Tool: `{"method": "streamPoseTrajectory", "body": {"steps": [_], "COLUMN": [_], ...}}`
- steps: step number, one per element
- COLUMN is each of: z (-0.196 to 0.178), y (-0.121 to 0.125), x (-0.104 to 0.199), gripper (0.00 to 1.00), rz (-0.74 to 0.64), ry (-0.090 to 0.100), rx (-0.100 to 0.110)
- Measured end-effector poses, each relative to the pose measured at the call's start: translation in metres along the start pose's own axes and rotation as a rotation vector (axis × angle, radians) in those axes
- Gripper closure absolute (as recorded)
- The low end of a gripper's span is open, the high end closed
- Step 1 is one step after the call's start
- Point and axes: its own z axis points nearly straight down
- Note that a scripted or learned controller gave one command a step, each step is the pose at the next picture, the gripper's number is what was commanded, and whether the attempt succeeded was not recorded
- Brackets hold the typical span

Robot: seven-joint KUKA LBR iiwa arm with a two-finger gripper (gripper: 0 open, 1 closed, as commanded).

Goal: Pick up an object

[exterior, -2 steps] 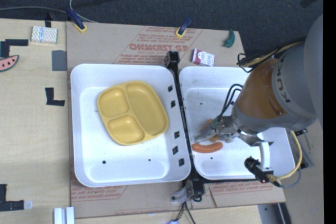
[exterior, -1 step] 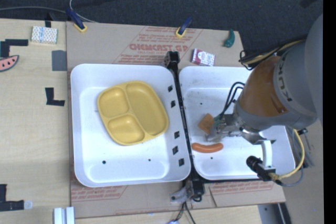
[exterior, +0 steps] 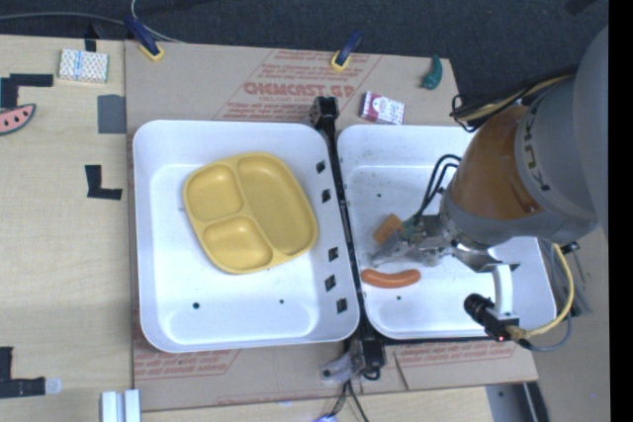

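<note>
Within the right bin [exterior: 396, 316], the gripper [exterior: 404, 242] sits low beside a small brown block [exterior: 386, 229]; finger state cannot be determined. An orange-red sausage [exterior: 390, 278], slender with rounded ends, lies just below.

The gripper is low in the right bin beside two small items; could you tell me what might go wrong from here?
1. The gripper sits between a brown piece and a hot dog, so it may nudge one aside instead of grasping it.
2. Both lie near the divider, which may block a clean approach.
</note>
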Motion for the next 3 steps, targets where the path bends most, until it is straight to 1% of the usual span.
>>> {"method": "streamPoseTrajectory", "body": {"steps": [1,2,3], "z": [0.01,0.001,-0.088], "y": [0.034,0.034,0.002], "x": [-0.005,-0.005,0.072], "gripper": [0.0,1.0,1.0], "rz": [-0.001,-0.001,-0.003], "ry": [0.004,0.001,0.003], "rx": [0.005,0.001,0.005]}}
